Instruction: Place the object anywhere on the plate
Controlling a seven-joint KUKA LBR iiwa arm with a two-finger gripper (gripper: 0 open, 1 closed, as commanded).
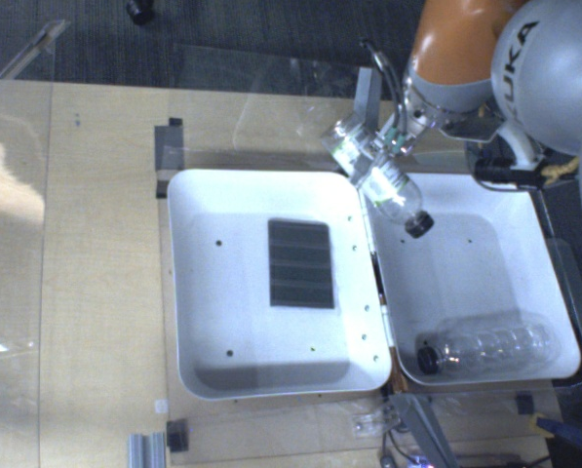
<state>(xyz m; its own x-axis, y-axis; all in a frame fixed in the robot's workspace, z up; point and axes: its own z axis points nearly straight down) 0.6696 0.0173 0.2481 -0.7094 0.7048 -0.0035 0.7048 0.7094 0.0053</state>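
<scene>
A dark grey ribbed rectangular plate (300,263) lies flat in the middle of the left bin (195,291). My gripper (372,152) hangs over the back end of the wall between the two bins, shut on a clear plastic bottle (393,193). The bottle is tilted, and its black cap (420,224) points down and right over the right bin (524,252). It sits well behind and to the right of the plate. The bottle and wrist cables partly hide the fingers.
A second clear bottle (490,344) with a black cap lies on its side along the front wall of the right bin. The grey arm with its orange band (456,27) fills the upper right. Bare wooden bench (76,261) lies left of the bins.
</scene>
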